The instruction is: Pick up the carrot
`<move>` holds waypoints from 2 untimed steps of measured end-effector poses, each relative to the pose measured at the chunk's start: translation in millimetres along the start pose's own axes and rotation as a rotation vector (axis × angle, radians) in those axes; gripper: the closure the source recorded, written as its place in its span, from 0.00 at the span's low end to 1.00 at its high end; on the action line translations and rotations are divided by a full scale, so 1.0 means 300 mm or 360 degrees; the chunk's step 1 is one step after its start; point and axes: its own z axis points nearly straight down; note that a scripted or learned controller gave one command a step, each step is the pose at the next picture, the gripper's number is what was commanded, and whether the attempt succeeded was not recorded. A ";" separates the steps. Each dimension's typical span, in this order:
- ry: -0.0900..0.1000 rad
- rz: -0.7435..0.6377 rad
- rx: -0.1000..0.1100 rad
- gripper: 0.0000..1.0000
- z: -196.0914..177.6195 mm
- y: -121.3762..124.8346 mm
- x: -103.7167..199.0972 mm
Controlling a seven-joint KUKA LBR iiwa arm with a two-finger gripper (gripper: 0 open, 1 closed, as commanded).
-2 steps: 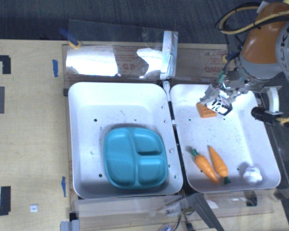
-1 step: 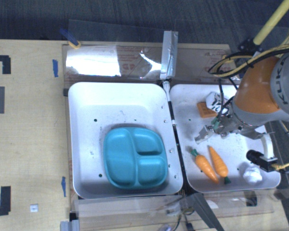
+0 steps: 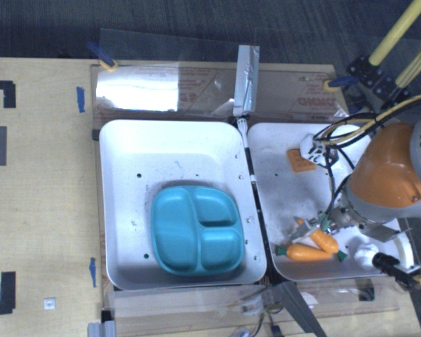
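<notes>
The arm (image 3: 386,170) reaches in from the right side of the scene, its grey body mostly cut off at the edge. The orange band above the wrist bulges large at the right, pointing down and leftward. Black and pale cables loop over its far side. Below the band the grey wrist narrows toward the tool (image 3: 328,225), which sits low at the near right. The tool's fingers are too hidden beneath the wrist to tell how they stand.
</notes>
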 end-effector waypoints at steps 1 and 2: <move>-0.0004 0.0001 -0.0010 1.00 -0.037 0.007 -0.001; 0.0003 0.0212 0.0002 1.00 -0.390 0.150 0.126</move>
